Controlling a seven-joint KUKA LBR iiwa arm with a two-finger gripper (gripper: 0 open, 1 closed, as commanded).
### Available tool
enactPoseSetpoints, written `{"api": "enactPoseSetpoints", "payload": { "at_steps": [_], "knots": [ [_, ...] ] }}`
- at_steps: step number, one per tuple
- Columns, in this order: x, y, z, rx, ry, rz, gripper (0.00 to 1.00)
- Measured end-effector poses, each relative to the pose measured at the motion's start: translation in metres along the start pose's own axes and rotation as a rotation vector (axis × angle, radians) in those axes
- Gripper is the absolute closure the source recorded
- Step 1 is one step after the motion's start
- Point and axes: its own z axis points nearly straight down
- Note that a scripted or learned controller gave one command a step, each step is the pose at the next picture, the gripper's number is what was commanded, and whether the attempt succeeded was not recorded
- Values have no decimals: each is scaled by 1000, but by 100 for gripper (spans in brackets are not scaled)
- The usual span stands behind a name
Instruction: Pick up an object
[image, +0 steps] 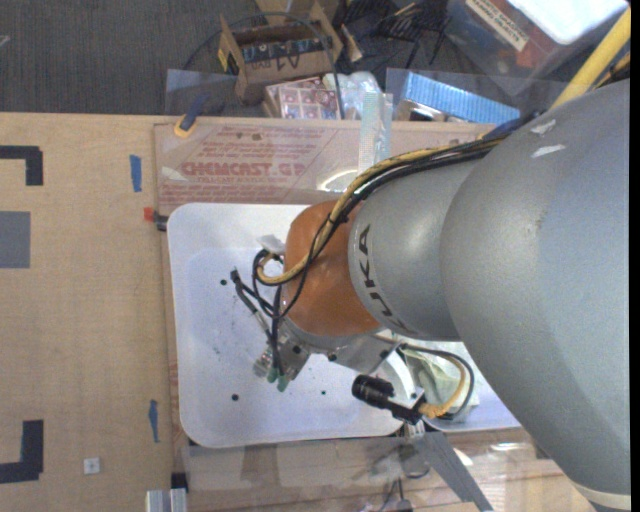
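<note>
1. One grey arm (520, 270) is seen reaching in from the right, and much of the right half of the view is covered by it
2. An orange band (320, 285) is worn above the wrist, and black cables (250, 295) are looped beside it
3. The gripper (274, 374) is pointed down over the middle of a white bin (200, 330), low above the bin's floor or on it; which of the two cannot be judged
4. Whether the gripper is spread wide, drawn narrow or closed on anything cannot be made out, since its tip is small and dark against the floor
5. Nothing is seen held at the tip of the gripper
6. A pale crumpled object (442, 380) is seen to the right of the gripper, well apart from it, partly hidden under the arm and behind a loop of yellow and black cable (462, 392)
7. Whether that object lies inside this bin or just past its right end cannot be decided
8. Several small dark specks (235, 397) are scattered on the bin's floor near the gripper
9. The bin is borne by a wooden bench (80, 300), on which strips of blue tape (135, 172) are stuck
10. A clear sheet with red lettering (240, 168) is laid behind the bin, and a cardboard box (280, 48) is seen beyond it
</note>
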Motion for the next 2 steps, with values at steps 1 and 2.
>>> {"api": "enactPoseSetpoints", "payload": {
  "at_steps": [1, 2],
  "knots": [
    [-2, -13, 20, 6, 15, -283, 100],
    [-3, -12, 10, 2, 12, -280, 100]
  ]
}}
